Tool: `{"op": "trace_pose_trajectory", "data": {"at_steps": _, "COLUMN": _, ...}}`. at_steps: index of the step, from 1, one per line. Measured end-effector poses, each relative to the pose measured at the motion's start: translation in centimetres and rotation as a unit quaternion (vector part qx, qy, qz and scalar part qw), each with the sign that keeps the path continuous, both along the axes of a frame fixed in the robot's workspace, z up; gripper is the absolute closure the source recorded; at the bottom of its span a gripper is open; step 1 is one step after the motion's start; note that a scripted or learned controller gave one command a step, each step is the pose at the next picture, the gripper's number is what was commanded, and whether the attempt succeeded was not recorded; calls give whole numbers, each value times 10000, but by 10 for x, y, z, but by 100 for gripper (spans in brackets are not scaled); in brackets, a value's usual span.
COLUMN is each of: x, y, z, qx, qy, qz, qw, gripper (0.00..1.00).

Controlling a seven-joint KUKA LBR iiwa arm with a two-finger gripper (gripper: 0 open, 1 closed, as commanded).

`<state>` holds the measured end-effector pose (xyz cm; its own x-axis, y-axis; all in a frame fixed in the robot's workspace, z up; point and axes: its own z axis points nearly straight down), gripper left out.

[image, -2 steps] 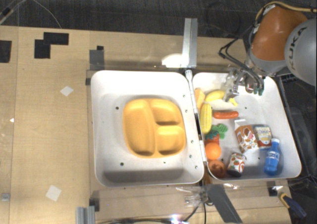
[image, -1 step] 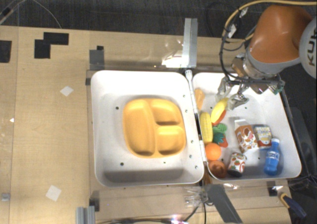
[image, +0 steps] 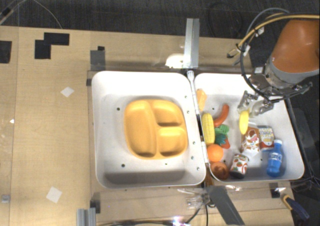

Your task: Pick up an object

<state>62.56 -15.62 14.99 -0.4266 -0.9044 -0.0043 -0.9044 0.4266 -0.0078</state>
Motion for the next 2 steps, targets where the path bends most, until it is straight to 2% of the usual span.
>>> {"op": "trace_pose_trajectory", "data": {"at_steps": 1, "x": -57, "y": 12, "z": -28, "qx": 6, "qy": 14, "qz": 610, "qw": 9981, "gripper": 100}}
{"op": "trace_pose_trajectory", "data": {"at_steps": 2, "x": -58, "y": -45, "z": 42, "qx": -23, "qy": -13, "qz": 1069, "qw": 9943, "gripper": 100}}
